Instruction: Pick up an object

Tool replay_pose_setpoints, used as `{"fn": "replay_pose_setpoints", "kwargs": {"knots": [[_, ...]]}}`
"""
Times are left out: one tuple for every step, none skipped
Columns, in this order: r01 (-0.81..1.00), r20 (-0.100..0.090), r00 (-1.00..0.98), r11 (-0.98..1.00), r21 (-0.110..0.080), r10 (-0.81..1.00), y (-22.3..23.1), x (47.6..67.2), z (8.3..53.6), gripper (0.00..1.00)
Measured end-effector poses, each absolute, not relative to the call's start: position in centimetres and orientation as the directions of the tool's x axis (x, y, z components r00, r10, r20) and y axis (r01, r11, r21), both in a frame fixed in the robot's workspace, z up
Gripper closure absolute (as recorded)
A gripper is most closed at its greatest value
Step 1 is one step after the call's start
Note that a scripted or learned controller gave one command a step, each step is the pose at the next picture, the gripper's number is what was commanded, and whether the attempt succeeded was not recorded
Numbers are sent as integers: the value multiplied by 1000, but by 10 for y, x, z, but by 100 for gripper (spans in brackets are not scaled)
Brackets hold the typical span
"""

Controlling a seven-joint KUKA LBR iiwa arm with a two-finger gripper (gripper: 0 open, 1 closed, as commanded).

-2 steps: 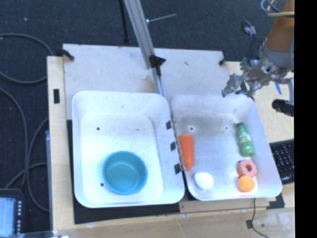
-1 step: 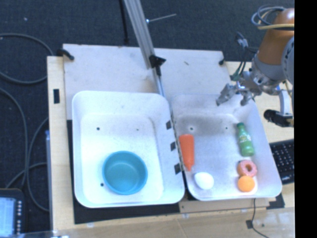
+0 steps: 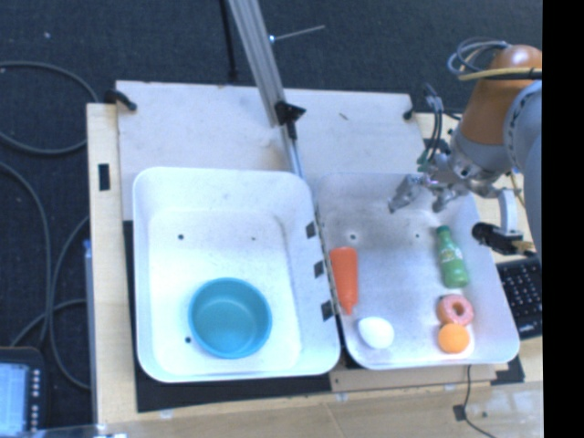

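My pincer [image 3: 421, 195], spread wide and empty above the right bin [image 3: 383, 245]; nearest item, green bottle [image 3: 450, 257], lying just below; risk: rounded bottle rolls aside if I close off-centre.

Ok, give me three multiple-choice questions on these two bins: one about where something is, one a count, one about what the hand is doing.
1. Where is the blue bowl?
A. left bin
B. right bin
C. on the bench

2. How many objects lie in the right bin?
A. three
B. five
C. seven

3. What is the hand doing?
A. carrying the carrot
B. resting in the bowl
C. poised over the right bin's far end, nothing between its fingers

Answers:
1 A, the bowl sits in the left bin.
2 B: carrot, egg, green bottle, doughnut, orange.
3 C, every object lies apart from it.
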State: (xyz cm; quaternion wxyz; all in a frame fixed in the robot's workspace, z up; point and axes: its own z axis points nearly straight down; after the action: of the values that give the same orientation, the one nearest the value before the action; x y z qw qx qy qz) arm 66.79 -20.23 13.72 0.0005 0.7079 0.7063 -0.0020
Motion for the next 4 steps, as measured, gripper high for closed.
{"fn": "replay_pose_setpoints", "kwargs": {"knots": [[1000, -7, 1, -1, 9, 1000, -204, 671, 155, 100], [1000, 1, 5, -5, 5, 1000, -202, 664, 204, 100], [1000, 0, 2, -2, 5, 1000, -204, 665, 238, 100], [1000, 1, -7, 7, -1, 1000, -157, 647, 230, 100]]}}
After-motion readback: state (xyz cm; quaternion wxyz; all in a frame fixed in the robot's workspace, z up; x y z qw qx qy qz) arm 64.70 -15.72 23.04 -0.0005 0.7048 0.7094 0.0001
